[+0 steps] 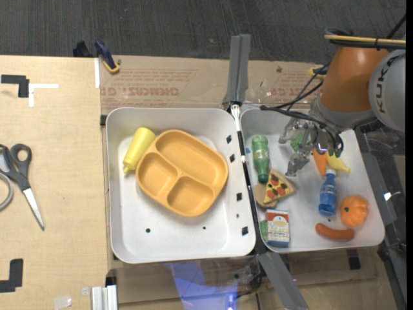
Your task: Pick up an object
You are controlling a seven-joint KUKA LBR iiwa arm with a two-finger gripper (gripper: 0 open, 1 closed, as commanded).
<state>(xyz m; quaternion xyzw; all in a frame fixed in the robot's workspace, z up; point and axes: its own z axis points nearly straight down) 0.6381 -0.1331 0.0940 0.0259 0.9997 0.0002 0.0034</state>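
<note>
My gripper [299, 152] hangs low over the back middle of the right bin [371, 237], under the orange wrist band. Just left of it lies a green bottle [260, 158]. To its right are an orange carrot [321, 162] and a small yellow piece [338, 165]. A pizza slice [276, 188] lies just in front of it, to the left. Something small and greenish shows at the gripper; I cannot tell what it is.
The right bin also holds a blue bottle [328, 195], an orange pumpkin [354, 211], a red sausage [335, 232] and a small carton [278, 228]. In the left bin [129, 237] are a yellow divided plate [182, 172] and a yellow bottle [137, 148]. Scissors [24, 181] lie on the bench at far left.
</note>
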